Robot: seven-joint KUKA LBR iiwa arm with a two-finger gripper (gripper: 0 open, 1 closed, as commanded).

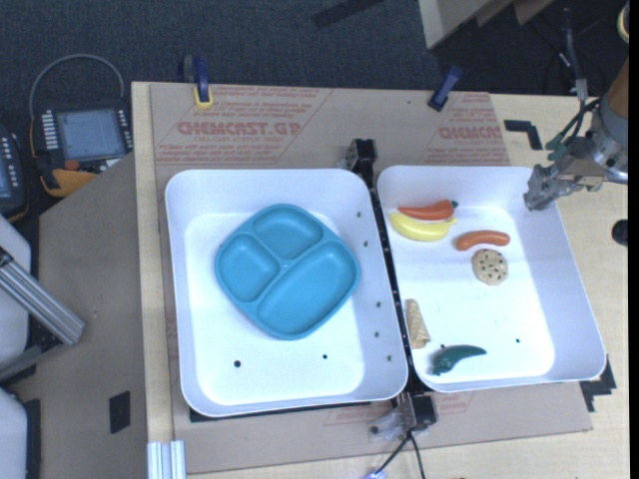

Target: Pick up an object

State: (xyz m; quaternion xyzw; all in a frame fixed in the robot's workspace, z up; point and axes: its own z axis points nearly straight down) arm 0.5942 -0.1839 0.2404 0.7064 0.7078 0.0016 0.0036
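Looking down from the fixed camera view, the task is judged to be at its very start: nothing has been lifted. The gripper [540, 190] is seen at the upper right edge of the right bin [571, 297], above the rim and well apart from every object. Whether it is released or clenched cannot be told, and nothing is seen in its grasp.

All candidate objects are found lying on the floor of the right bin: a red chili [426, 210] touching a banana [420, 229] just below it, a sausage [483, 239], a cookie [489, 265], a tan cone-like piece [415, 322] by the left wall, and a dark green pepper [456, 356]. A blue divided plate [288, 269] is seen in the left bin [200, 347].

Choosing, descending, closing and lifting are all judged to remain.
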